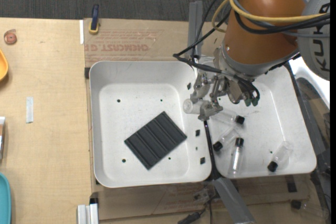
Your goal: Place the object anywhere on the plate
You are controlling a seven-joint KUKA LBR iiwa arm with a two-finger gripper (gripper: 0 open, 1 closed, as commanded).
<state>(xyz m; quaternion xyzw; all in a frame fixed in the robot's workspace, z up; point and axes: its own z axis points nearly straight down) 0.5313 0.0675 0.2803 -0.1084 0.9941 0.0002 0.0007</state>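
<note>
Camera view, bench from above.

Left bin (100, 128): shallow, white, rounded corners. It carries one dark ribbed rectangular plate (156, 140), lying flat and turned at an angle, nearer the bin's front edge than its back, somewhat toward the right wall. A few small dark dots mark the bin floor around the plate.

Right bin (299, 165): shallow, white, set just beside the left bin, the two walls meeting in the middle. Its back half is covered by the arm. On its floor lie several clear vials with black caps: one (237, 153) near the front edge, pointing front to back; one (224, 140) just beside it toward the left wall; one (231, 120) further back under the wrist; one (279, 157) near the front right corner.

Arm: large orange wrist band (260, 21) with yellow and black cables looped round it, standing over the back of the right bin.

Gripper (206, 107): metal, hanging over the left wall of the right bin, close to the seam between the bins. A pale rounded object (189, 106) sits at its lower end, over the right edge of the left bin, well apart from the plate. Finger spread and grasp cannot be told.

Bench: brown cardboard sheet (136, 42) under the bins; a blue clamp (95, 16) at its back left corner.
</note>
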